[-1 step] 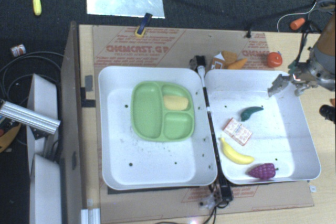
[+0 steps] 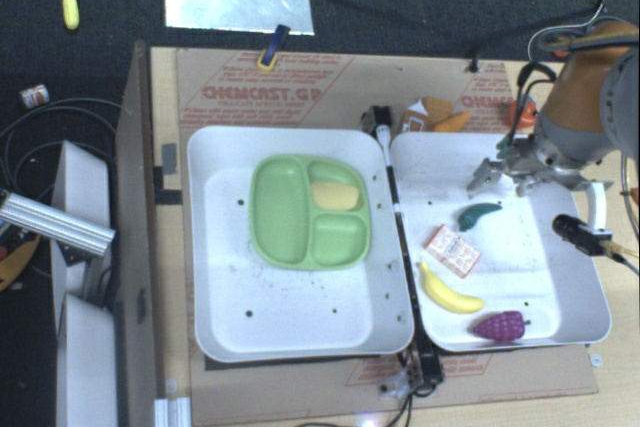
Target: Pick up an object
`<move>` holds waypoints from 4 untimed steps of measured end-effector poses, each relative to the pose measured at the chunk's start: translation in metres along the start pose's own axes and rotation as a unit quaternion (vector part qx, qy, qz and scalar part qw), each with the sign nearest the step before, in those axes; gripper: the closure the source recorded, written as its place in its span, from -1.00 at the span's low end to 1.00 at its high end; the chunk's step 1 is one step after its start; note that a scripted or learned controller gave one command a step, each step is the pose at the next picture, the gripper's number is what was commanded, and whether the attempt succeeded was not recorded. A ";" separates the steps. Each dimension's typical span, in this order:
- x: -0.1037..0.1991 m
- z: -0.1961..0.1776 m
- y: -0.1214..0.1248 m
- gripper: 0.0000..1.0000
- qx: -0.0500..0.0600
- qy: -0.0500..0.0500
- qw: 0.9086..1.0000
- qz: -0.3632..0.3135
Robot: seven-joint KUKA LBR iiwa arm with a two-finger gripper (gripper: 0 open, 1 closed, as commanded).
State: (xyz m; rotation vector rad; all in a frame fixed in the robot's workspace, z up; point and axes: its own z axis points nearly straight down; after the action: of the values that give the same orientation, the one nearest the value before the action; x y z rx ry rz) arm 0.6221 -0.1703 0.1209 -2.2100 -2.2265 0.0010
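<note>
the arm is reaching in over the right bin, with the gripper hanging above the bin's far part. its two fingers are standing spread apart, gripping nothing. inside the right bin, a dark teal pepper is lying just below the gripper, apart from the fingers. a small red and white packet is sitting near the pepper, toward the bin's near side. a banana is lying just beside the packet, nearer still, and a bunch of purple grapes is resting by the bin's near rim. left of the right bin, the left bin is holding a green divided plate with a yellow block in one compartment.
</note>
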 end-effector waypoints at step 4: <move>0.044 0.038 -0.074 -1.00 0.001 0.000 1.000 0.003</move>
State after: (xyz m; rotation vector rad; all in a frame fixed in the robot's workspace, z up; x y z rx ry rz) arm 0.5481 -0.1263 0.0830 -2.2166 -2.2178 0.0035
